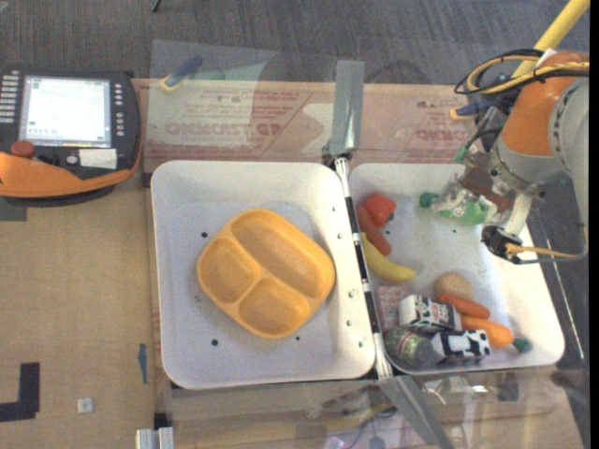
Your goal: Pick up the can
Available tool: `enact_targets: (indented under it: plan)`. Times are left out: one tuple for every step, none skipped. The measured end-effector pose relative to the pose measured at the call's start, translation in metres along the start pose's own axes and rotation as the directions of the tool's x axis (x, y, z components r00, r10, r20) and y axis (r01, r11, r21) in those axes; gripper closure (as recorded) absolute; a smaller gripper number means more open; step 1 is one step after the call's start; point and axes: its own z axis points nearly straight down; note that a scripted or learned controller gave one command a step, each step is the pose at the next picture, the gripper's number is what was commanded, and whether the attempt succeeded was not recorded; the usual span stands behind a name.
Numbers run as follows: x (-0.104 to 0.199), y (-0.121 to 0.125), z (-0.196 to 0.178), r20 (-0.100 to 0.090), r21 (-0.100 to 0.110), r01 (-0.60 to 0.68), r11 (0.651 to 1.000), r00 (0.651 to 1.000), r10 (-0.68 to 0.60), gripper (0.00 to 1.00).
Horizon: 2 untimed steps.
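Here, label by label
Arm: grey with orange band, reaching in from the right, wrist over the far edge of the right shallow white bin (552,340)
Gripper (465,204): low over a small green item (471,211) near the bin's far side; finger spread and any hold impossible to tell
Can: dark cylindrical metal can (410,344), lying on its side at the near left corner of the right bin, touching a black-and-white cow-print carton (465,343)
Nearby: yellow banana (387,266), red pepper (377,210), two orange carrots (487,329)
Left shallow white bin (178,279): orange three-compartment plastic tray (266,271) resting in the middle
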Motion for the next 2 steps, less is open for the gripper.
enact_targets:
  plan:
    - [0.003,0.029,-0.115,0.003,-0.002,-0.219,0.976,0.976,0.219,0.00]
    - [-0.003,0.023,-0.146,0.003,-0.003,-0.538,0.843,0.843,0.538,0.00]
